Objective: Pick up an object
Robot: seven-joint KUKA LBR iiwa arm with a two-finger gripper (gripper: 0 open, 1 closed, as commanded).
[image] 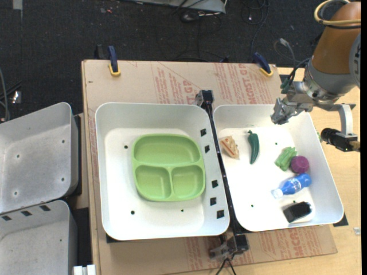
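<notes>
We see the green tray in the left bin. Right bin, our landmark: jaws hover over its far rim, state unclear. Inside: green pepper centre-far, blue bottle near-right, purple ball beyond it.

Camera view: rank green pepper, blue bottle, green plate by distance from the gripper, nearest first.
From the gripper, at the right bin's far edge:
1. green pepper, right bin, left of the gripper.
2. blue bottle, right bin, toward the near side.
3. green plate, left bin, middle.
</notes>
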